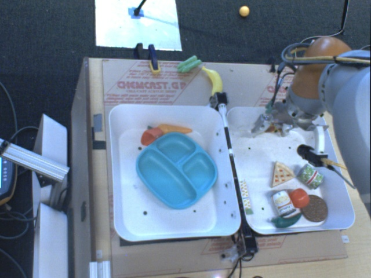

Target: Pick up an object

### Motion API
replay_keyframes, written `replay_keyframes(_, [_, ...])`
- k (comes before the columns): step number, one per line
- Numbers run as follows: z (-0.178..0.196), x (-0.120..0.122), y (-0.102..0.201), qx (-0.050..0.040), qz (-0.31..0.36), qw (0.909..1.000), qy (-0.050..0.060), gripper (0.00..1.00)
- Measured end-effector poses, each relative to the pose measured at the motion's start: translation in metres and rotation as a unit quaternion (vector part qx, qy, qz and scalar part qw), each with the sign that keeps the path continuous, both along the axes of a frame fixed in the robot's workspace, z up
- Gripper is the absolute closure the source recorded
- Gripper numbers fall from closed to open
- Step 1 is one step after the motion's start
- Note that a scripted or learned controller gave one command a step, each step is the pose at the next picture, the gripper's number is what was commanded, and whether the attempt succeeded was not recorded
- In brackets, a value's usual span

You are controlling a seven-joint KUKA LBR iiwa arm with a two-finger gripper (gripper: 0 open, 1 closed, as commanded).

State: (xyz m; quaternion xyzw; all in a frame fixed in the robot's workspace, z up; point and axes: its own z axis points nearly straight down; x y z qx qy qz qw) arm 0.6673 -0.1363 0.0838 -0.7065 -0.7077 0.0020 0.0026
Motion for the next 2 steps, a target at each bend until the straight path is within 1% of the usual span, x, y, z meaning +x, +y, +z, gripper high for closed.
replay_keyframes(1, [0.046,-0.006,-0.027,-0.0013,0.000,1.0000,-0.006,0.00])
replay_keyframes(2, [0.001,0.002,-0.021,-0.0009,0.001,1.0000,-0.004,0.00])
